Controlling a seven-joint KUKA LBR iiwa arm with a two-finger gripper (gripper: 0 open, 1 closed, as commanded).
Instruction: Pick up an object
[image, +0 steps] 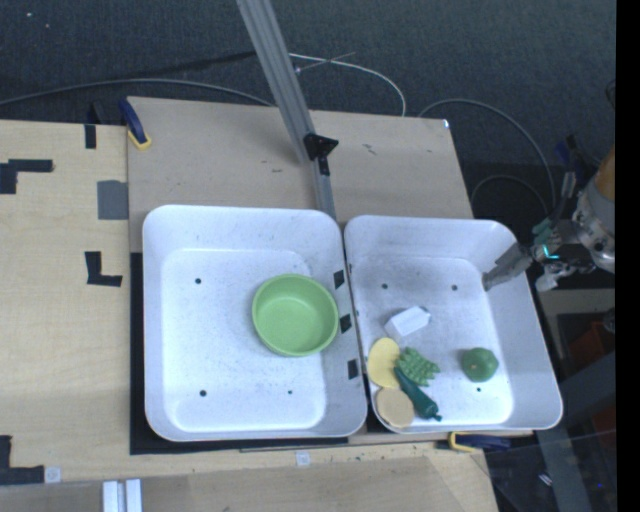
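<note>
Two shallow white bins are seen side by side on a wooden bench, viewed at a slant from above. In the left bin (170, 330), a green bowl (295, 315) is set upright, right of the bin's middle and near the wall shared with its neighbour. The right bin (520, 390) is occupied by a cluster of small items along its near-left part: a white block (407, 321) is placed just above a yellow piece (383, 362), a leafy green toy (418, 366) is laid beside that piece, a dark green stem-shaped item (418, 395) is stretched below the leafy toy, and a tan round piece (395, 407) is tucked into the near-left corner. A small green round object (479, 363) is set apart from them, toward the bin's right side. The gripper (505, 268) is held at the right bin's far-right rim, well apart from every item, and nothing is seen between its fingers; whether they are spread or pressed together cannot be told. A grey pole (285, 85) is angled across the bench above the bins, and a blue and yellow clamp (133, 123) is fixed at the bench's far-left corner.
</note>
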